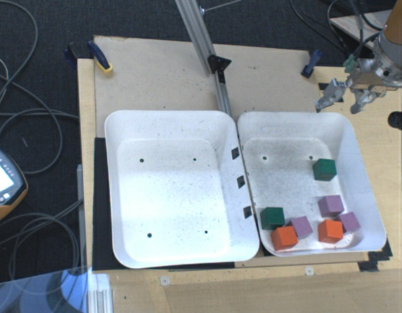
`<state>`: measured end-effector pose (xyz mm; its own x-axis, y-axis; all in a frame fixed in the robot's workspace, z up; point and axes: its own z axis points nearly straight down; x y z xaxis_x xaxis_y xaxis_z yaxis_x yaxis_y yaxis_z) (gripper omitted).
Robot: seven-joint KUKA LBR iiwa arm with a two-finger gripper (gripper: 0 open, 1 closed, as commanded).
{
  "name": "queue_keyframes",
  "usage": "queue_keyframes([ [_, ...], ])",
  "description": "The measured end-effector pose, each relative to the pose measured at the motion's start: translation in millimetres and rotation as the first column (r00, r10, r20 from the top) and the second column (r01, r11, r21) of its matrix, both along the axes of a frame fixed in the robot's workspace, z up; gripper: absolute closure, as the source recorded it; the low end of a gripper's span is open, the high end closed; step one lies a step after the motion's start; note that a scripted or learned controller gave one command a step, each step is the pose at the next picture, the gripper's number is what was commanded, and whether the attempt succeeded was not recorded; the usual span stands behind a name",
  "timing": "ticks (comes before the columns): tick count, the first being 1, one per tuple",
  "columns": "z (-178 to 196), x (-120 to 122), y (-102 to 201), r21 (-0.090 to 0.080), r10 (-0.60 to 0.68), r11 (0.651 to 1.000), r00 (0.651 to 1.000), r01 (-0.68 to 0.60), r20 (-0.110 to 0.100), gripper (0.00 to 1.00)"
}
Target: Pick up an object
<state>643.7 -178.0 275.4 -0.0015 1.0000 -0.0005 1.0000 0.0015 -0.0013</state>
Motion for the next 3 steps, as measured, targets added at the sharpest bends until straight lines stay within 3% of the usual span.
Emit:
queue_keyframes([
  [1, 137, -30, -23, -0.004, -0.002, 1.0, 1.0, 0.002, 0.013, 0.0],
  [2, 221, -42, -11, -0.003, 0.001, 1.0, 1.0, -0.001, 0.013, 0.0],
  [3, 279, -18, 29, -0.002, 0.004, 1.0, 1.0, -0.004, 0.012, 0.0],
])
